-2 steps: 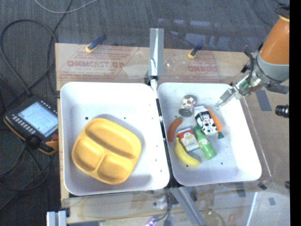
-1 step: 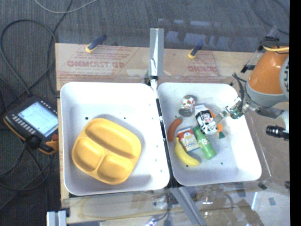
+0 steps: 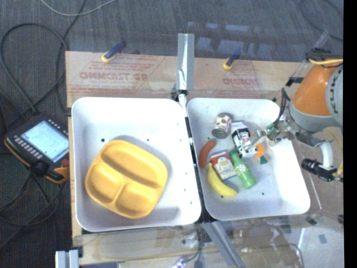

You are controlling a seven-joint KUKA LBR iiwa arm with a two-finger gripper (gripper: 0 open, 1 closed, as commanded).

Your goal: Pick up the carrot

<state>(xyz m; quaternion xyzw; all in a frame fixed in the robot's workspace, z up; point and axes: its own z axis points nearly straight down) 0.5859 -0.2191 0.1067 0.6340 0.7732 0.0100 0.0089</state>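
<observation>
Crowding carrot: bottle, carton | banana near

Two bins side by side on worktop. Left bin: divided tray inside. Right bin: can at rear, banana at front, carton and bottle between, carrot right of bottle. Handheld pendant on floor, left of worktop.

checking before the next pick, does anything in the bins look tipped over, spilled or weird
Nothing looks spilled or broken. The small can lies on its side in the right bin, and the green bottle lies flat beside the banana. The yellow tray sits askew in the left bin.
</observation>
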